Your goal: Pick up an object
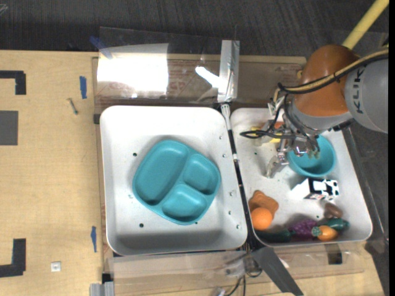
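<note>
Arm reaches into the right bin [358, 190], gripper [285, 159] low beside the small teal bowl [315, 159]; can't tell how the jaws stand. Orange ball [262, 218], purple grapes [302, 228] and toy cow [323, 189] sit nearer. Left bin [117, 128] holds a teal divided plate [176, 180].

Right bin [355, 184] holds the loose objects. Teal bowl [313, 159] at far right, upright, partly covered by the arm. Black-and-white cow toy [323, 189] just near of the bowl, lying on its side. Orange ball [262, 219] at near left of bin, touching a brownish-orange lump [263, 201] just far of it. Purple grapes [302, 228] along the near wall, beside an orange carrot-like piece [325, 232] to their right. Left bin [117, 128] holds a teal three-section plate [176, 180], flat, centred, turned at an angle.
</note>
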`<control>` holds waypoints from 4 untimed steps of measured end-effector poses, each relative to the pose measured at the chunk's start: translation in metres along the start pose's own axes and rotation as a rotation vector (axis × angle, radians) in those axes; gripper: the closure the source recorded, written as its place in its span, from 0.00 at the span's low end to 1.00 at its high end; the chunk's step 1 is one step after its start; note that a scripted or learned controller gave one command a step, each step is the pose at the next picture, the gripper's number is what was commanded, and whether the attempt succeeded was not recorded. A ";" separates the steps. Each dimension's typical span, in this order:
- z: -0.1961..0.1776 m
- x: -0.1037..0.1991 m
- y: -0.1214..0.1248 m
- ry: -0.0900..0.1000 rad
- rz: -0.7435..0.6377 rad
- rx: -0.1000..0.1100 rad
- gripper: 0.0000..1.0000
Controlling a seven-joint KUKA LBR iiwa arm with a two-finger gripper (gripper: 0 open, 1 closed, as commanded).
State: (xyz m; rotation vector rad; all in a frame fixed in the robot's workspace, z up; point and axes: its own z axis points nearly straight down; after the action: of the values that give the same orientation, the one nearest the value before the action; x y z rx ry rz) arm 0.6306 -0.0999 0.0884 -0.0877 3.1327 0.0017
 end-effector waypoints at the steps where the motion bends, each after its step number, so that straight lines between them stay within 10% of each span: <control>1: 0.000 0.012 -0.033 -0.002 -0.422 0.002 0.00; 2: 0.000 -0.004 -0.002 -0.006 -0.247 0.001 0.00; 4: 0.000 -0.001 -0.028 0.001 -0.824 -0.004 0.00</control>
State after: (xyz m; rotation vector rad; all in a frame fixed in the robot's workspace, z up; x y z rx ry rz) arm 0.6330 -0.1276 0.0880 -1.3359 2.8369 0.0033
